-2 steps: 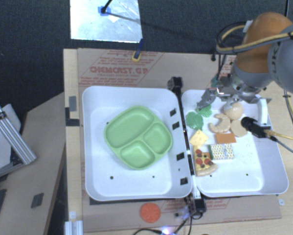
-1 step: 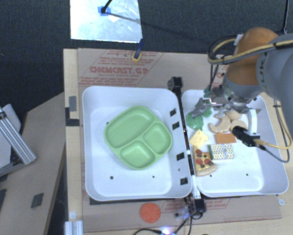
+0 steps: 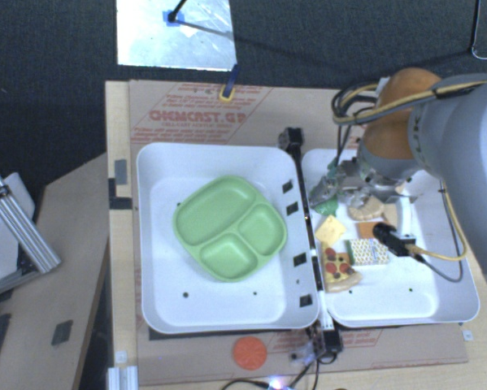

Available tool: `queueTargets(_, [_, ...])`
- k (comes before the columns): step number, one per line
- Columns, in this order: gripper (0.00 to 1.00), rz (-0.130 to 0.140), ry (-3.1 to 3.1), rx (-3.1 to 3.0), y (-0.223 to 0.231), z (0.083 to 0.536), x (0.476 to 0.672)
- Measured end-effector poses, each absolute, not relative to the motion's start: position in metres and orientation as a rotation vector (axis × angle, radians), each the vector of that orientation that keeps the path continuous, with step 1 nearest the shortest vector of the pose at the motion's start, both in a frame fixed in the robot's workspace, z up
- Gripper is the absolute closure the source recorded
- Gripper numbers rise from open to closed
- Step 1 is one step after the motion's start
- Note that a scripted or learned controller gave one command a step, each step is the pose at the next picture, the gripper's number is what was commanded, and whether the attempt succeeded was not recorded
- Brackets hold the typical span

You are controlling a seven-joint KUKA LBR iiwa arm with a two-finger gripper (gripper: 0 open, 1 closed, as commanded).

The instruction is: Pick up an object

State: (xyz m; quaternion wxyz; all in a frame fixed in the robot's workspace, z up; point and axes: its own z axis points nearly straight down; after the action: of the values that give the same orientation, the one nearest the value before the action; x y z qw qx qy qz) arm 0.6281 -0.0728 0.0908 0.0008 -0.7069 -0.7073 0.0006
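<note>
The gripper [image 3: 331,187] is lowered into the far left part of the right bin [image 3: 450,303]; whether it is spread or pinching cannot be told. Just nearer lie a yellow cheese wedge [image 3: 330,230], a pizza slice [image 3: 339,270] and a checkered cracker [image 3: 368,252]. A green 3-compartment plate [image 3: 229,227] sits in the left bin [image 3: 158,299].

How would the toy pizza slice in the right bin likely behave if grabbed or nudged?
The pizza slice lies flat, so it probably slides rather than rolls or tips. It looks like thin moulded plastic, likely stiff and light. It sits close to the yellow wedge and patterned block, so a push may disturb them.
</note>
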Motion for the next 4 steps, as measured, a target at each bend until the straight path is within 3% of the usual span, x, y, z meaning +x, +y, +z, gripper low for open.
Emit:
queueTargets(1, [1.0, -0.004, -2.223, -2.223, -0.073, 0.104, 0.63])
queueTargets(3, [1.0, -0.006, -2.225, -2.226, -0.09, 0.207, 0.633])
queueTargets(4, [1.0, -0.004, -2.228, -2.219, -0.089, 0.226, 0.634])
